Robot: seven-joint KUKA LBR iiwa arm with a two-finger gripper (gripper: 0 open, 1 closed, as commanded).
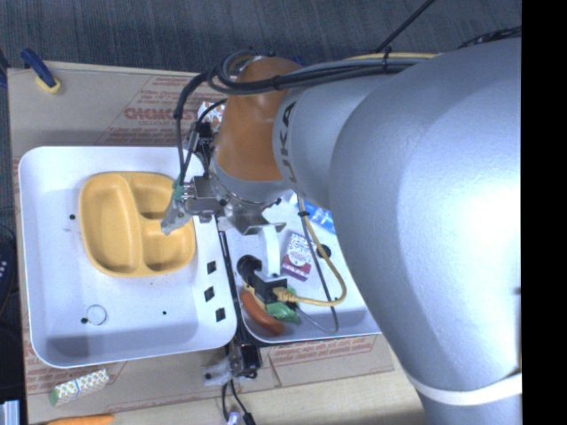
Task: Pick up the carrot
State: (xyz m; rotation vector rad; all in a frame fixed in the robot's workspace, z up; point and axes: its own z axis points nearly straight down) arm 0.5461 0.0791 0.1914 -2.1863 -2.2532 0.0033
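Note:
The carrot (262,315), orange with a green leafy top, lies at the front left corner of the right bin (354,324). My gripper (174,213) hangs over the left bin (44,237), above the right edge of a yellow divided dish (124,224). It is well to the left of the carrot and further back, across the wall between the two bins. I see nothing held in it. The grey arm with its orange band (252,140) covers most of the right bin.
A pink and white packet (299,255) and a blue item (319,216) lie in the right bin, partly under the arm. Outside the bins, a patterned packet (80,385) rests on the cardboard at the front left and a blue and yellow clip (40,69) at the back left.

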